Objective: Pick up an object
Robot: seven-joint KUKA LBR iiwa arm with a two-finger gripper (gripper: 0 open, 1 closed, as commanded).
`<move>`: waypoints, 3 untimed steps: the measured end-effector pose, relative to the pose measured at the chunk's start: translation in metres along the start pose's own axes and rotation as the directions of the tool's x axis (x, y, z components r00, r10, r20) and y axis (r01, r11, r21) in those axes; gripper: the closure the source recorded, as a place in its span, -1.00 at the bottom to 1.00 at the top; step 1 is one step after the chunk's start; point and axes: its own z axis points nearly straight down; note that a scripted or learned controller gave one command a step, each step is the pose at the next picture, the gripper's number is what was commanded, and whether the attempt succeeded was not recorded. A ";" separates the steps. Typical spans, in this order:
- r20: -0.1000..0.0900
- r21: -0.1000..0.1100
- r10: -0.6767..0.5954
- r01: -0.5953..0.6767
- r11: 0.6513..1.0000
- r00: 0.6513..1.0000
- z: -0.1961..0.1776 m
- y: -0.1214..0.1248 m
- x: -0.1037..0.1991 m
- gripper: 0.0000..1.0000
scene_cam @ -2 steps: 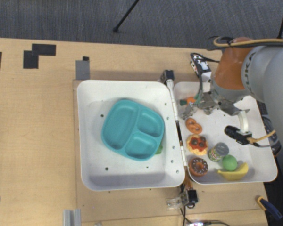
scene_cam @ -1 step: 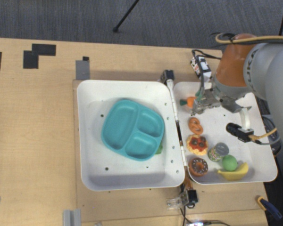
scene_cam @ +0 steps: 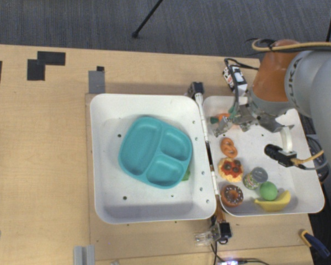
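My gripper [scene_cam: 220, 125] hangs low over the upper left corner of the right bin [scene_cam: 303, 203], close to the wall between the bins. A small orange piece [scene_cam: 223, 116] shows right at the gripper; I cannot tell if it is held. Just below the gripper lies a peach-coloured pastry [scene_cam: 228, 146]. Further down are a red and yellow toy food [scene_cam: 231, 169], a chocolate donut [scene_cam: 231, 195], a small tin can [scene_cam: 257, 176], a green ball [scene_cam: 268, 191] and a banana [scene_cam: 276, 201].
The left bin [scene_cam: 110, 203] holds a teal divided plate [scene_cam: 156, 150], with a bit of something green [scene_cam: 186, 175] peeking out under its lower right edge. The grey arm [scene_cam: 314, 87] covers the right bin's upper right part.
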 end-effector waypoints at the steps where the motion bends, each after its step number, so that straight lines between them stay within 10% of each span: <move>1: -0.005 0.029 0.187 -0.187 0.982 0.982 0.015 0.030 -0.021 -1.00; 2: -0.011 0.031 -0.291 0.291 0.956 0.957 0.015 0.029 -0.016 -1.00; 3: -0.001 0.005 0.027 -0.027 1.000 1.000 0.012 -0.032 -0.009 -1.00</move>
